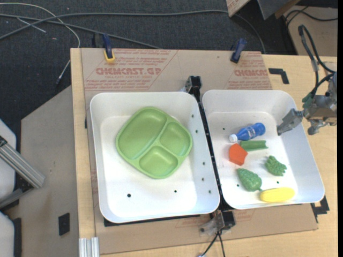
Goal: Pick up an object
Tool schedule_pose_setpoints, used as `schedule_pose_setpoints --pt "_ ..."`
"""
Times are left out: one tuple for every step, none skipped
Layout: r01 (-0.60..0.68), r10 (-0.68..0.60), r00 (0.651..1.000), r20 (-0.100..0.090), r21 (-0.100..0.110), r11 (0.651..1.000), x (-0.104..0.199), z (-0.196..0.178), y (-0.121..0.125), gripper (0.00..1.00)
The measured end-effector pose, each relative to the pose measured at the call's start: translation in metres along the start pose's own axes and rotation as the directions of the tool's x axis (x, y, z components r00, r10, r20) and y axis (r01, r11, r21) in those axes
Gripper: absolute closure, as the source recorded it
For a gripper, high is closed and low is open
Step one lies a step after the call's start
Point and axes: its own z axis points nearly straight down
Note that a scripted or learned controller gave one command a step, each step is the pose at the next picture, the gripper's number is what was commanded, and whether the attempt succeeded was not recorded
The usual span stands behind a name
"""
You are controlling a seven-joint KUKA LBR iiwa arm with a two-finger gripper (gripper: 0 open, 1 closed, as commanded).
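The right bin holds several small items. A blue bottle with a white cap lies above a green stick-shaped piece. Below them are an orange-red block, two green leafy toys and a yellow piece near the front rim. My gripper hangs over the bin's right rim, to the right of the bottle. Its fingers are spread open, with nothing between them.
A green divided plate lies in the left bin. Black clips join the bins at their shared wall. Blue clamps hold the cardboard sheet at the back. Cables run along the right edge.
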Motion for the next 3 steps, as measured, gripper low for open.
schedule_pose_setpoints --pt "0.003 -0.003 1.000 0.003 -0.011 1.000 0.000 -0.005 0.002 0.00" --pt "0.002 -0.002 1.000 0.000 -0.004 1.000 0.001 0.057 -0.003 0.00" --pt "0.001 -0.001 1.000 0.000 -0.004 1.000 -0.003 0.111 -0.013 0.00"
